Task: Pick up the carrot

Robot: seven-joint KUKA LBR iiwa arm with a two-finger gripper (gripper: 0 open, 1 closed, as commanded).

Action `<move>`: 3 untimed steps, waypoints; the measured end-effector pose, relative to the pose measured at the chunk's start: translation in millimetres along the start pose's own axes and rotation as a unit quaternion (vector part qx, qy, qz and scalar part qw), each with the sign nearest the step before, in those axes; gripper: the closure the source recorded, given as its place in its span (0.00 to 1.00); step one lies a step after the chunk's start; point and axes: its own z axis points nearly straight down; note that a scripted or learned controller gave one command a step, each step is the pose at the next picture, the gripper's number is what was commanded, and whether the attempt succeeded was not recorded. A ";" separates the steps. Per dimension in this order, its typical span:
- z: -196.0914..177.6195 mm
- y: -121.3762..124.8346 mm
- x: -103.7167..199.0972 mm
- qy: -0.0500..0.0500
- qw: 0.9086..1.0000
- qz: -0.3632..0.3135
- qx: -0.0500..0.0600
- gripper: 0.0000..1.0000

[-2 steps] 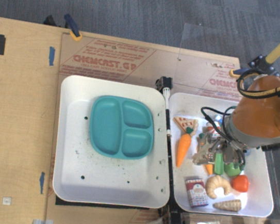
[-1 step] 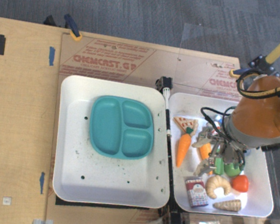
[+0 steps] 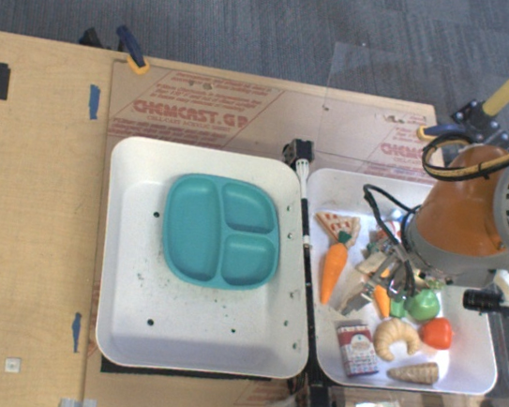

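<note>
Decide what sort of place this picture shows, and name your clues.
Probably a robot test lab: a robot arm reaches over two white bins, one holding toy food like a carrot, on a taped cardboard bench.

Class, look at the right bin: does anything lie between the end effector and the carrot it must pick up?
Nothing visible does. The carrot lies just left of the end effector, with bare bin floor between them; the pizza slice lies above the carrot, off that line.

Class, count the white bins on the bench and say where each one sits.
2. One bin sits on the left and holds a teal plate; the other bin sits on the right, holding the toy food.
</note>
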 end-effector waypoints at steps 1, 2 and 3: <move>-0.9 -33.7 42.6 -0.004 0.978 0.209 -0.001 0.00; -12.9 -31.7 39.9 -0.008 0.978 0.208 -0.004 1.00; -96.5 37.5 61.1 0.001 0.965 0.262 0.001 1.00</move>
